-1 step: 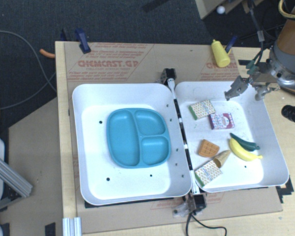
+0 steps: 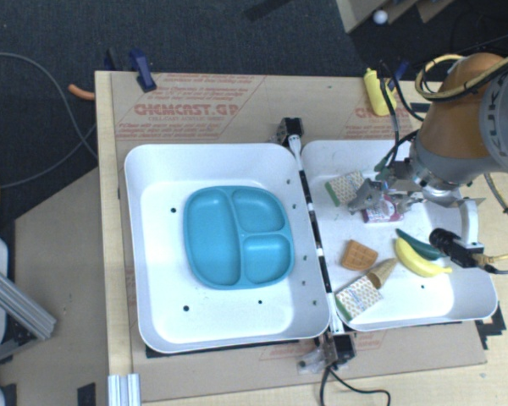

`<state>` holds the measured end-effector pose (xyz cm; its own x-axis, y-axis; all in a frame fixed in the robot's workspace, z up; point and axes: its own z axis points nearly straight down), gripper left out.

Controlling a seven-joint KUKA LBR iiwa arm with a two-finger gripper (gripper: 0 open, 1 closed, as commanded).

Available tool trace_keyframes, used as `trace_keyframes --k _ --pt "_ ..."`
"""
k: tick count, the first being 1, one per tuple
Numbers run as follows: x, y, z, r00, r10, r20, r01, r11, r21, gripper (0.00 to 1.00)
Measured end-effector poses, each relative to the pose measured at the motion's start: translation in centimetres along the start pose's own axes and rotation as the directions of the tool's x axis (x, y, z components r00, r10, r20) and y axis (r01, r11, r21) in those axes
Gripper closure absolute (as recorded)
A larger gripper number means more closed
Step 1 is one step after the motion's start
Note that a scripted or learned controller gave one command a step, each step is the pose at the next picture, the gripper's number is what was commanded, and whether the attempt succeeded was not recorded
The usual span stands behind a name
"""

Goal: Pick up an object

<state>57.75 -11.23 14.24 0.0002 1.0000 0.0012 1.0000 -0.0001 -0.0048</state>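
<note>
Pink packet (image 2: pixel 379 212) just beside end effector (image 2: pixel 368 197)

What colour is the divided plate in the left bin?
Light blue. The divided plate shows plainly in the camera view.

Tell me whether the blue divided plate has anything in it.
Empty. The blue divided plate lies flat in the left bin, and all three compartments show bare blue.

Pink packet (image 2: pixel 379 213), apparently beneath gripper (image 2: pixel 368 200)
</note>
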Motion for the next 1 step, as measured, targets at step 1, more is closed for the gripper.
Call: trace_keyframes --k 1 --pt "1.3 -3.68 5.86 1.0 0.001 0.0 -0.001 1.0 -0.003 0.0"
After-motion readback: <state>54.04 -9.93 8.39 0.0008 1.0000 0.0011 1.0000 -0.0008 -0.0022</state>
